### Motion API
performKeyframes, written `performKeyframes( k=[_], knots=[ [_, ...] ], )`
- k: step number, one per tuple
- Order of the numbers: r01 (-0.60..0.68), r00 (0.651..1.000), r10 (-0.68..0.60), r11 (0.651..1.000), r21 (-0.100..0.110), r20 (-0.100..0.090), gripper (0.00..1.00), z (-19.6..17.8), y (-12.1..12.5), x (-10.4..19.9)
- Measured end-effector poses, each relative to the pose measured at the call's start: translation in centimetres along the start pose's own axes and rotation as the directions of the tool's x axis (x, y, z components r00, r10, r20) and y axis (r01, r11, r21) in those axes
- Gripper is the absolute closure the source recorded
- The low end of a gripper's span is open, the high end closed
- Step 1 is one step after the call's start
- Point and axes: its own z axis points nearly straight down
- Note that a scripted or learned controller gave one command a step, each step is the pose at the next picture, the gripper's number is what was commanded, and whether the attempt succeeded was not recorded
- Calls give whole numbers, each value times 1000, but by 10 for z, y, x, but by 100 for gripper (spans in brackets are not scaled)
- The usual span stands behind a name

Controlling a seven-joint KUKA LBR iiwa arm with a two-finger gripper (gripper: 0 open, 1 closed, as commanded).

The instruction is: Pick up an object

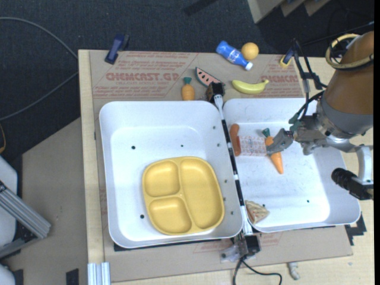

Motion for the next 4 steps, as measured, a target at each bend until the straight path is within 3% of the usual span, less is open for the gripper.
performKeyframes(
  k=[1,2,3,4],
  knots=[
    [-1,1000,1,1000,0,1,0,72,55,-48],
    [0,1000,0,1000,0,0,0,143,39,-19],
    [-1,1000,1,1000,-2,1,100,133,39,-19],
    [1,1000,-1,1000,-2,0,100,42,32,54]
  ],
)
